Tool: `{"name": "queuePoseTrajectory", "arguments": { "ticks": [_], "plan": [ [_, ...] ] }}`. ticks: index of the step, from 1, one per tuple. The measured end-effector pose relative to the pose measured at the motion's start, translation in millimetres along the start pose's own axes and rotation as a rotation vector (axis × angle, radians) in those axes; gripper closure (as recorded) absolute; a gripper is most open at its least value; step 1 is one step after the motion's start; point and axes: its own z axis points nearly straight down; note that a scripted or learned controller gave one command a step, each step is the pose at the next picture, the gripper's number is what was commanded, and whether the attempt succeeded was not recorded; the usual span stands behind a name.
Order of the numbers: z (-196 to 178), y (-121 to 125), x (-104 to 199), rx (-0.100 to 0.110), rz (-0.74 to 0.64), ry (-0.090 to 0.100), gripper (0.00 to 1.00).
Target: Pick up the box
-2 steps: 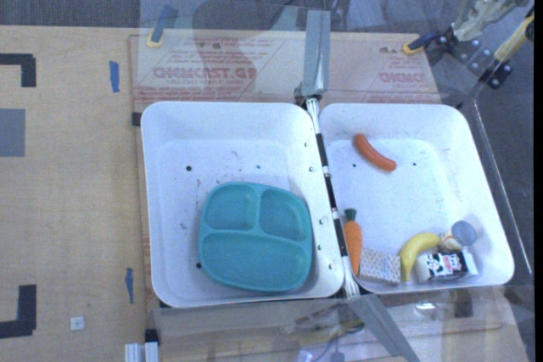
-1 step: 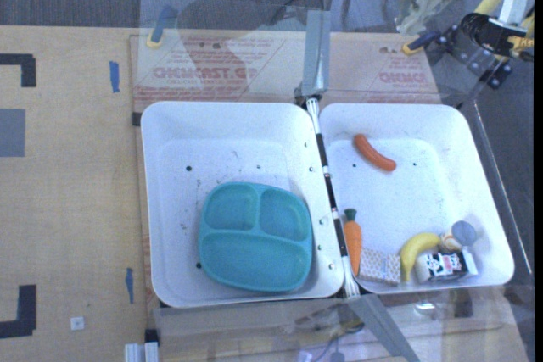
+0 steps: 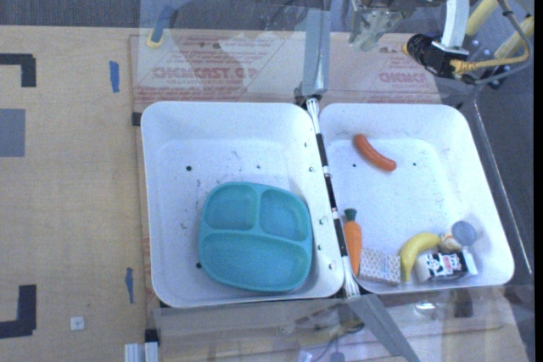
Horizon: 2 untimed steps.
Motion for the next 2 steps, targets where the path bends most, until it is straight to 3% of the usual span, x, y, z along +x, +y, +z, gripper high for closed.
{"name": "queuePoseTrajectory", "arguments": {
  "ticks": [1,2],
  "plan": [
    [86,-10,32,-0.001,-0.186,0.000,1.00],
    [104,8,107,-0.004,-0.011,0.000,1.00]
  ]
}}
